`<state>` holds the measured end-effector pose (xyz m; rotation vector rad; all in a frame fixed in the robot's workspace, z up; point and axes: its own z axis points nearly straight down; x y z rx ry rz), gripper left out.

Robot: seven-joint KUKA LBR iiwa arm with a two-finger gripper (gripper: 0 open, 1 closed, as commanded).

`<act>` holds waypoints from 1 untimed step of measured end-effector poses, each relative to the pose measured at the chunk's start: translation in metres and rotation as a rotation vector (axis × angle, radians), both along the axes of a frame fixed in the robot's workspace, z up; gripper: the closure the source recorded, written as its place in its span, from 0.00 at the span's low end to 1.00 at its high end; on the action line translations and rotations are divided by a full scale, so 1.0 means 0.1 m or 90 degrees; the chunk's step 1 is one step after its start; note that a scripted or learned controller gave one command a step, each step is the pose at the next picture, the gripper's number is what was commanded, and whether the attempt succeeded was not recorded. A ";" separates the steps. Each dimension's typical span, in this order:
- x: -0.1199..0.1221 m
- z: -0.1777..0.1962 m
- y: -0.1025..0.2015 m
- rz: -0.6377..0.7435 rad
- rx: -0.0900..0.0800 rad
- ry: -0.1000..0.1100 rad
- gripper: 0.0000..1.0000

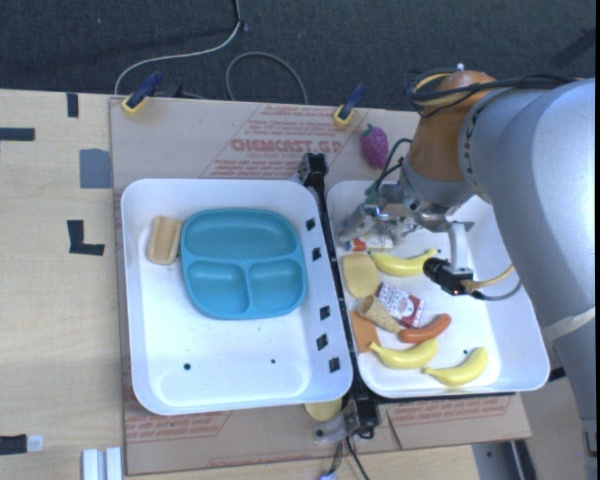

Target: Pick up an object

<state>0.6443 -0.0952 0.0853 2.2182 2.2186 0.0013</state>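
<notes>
My gripper is low over the far left part of the right bin, under the orange-banded wrist. Just in front of it lie a yellow banana and a pale yellow round piece. Closer to the front are a red and white packet, a tan cracker, a red sausage and two more bananas. An orange wedge rests against the bin's left wall.
The left bin holds a blue divided plate and a tan bread piece. A purple toy lies on the board behind the right bin. The grey arm covers the right bin's far right side.
</notes>
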 end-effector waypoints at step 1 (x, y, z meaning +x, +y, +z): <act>0.25 0.00 -0.07 0.002 0.002 0.001 0.00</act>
